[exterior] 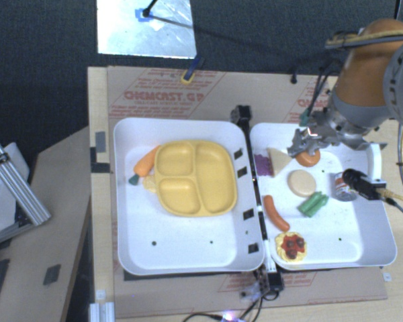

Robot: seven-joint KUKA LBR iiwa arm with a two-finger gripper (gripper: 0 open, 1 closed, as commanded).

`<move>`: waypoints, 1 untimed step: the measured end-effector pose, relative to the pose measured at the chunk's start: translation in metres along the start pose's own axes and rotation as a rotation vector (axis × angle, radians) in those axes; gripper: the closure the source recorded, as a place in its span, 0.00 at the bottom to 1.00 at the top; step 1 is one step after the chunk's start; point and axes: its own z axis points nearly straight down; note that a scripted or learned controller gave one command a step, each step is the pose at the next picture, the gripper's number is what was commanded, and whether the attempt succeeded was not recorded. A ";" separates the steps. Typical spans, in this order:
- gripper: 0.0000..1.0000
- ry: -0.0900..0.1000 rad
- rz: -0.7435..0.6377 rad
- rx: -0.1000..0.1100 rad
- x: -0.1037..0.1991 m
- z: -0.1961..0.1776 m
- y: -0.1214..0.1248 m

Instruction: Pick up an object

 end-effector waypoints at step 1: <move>1.00 0.000 0.001 0.001 0.009 0.007 -0.015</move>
